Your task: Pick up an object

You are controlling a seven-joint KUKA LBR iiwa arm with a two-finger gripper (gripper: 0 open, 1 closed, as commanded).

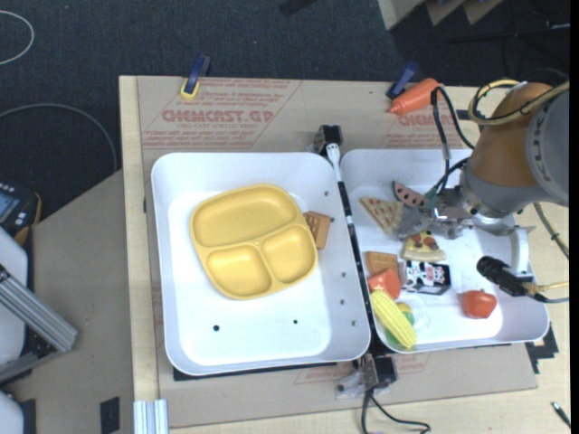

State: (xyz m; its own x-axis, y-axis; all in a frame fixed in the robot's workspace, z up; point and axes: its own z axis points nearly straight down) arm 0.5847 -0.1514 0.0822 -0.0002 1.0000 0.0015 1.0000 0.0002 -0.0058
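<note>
Claw [431, 217]: low in the right bin [516, 331]; grip could not be told.
Pizza slice [423, 246]: just below the claw.
Waffle [382, 212]: left of the claw.
Tomato [479, 304]: lower right of the pizza slice.
Corn [394, 318]: below-left of the pizza slice.
Yellow tray [253, 240]: left bin.

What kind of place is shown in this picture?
Probably a robotics lab bench, not a kitchen: a robot arm reaches over two white bins, toy food such as a plastic corn cob fills one, and cables lie on carpet.
</note>
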